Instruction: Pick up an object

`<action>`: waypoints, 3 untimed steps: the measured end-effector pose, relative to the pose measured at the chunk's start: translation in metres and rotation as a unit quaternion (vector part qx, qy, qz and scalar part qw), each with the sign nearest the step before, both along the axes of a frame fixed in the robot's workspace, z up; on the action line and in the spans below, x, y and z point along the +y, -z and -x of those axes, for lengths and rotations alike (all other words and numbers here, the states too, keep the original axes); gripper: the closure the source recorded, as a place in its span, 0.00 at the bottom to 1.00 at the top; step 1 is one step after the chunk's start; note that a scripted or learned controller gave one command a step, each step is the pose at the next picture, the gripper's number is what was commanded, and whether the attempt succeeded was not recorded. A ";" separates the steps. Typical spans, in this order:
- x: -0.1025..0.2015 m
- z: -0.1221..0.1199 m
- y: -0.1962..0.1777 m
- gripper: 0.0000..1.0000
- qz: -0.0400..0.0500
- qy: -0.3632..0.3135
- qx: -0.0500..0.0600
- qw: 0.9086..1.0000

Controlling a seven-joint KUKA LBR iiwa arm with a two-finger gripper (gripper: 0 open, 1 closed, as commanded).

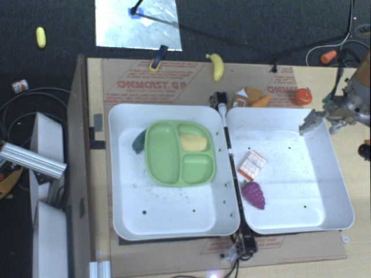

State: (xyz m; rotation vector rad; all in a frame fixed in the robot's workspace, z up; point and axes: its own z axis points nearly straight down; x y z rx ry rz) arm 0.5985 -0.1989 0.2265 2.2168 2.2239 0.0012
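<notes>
In the left bin point(124, 213), left of centre in the frame, a glossy green divided plate point(177, 154) of moulded plastic holds a soft yellow lump point(194, 141), with a dark teal piece point(138, 141) just beside its left rim. Right of centre, the right bin point(324, 207) bears a flat orange-and-white carton point(252, 164) and a knobbly purple grape bunch point(253, 194) near its left wall. The end effector point(324, 119) hangs at the bin's upper right edge, nothing seen between its fingers; their spread I cannot tell. It should come down squarely over the boxy carton.

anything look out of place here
Yes: several toy foods lie outside the bins. A banana, a tomato and a carrot sit on the cardboard behind them, and another yellow piece lies on the dark floor.
</notes>
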 end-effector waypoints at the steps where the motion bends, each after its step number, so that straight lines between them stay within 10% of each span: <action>1: 0.092 0.014 0.112 0.00 -0.003 -0.004 0.005 1.000; 2: 0.109 0.039 0.136 0.00 0.002 0.002 -0.010 1.000; 3: 0.085 -0.054 0.135 0.00 0.001 -0.002 -0.009 1.000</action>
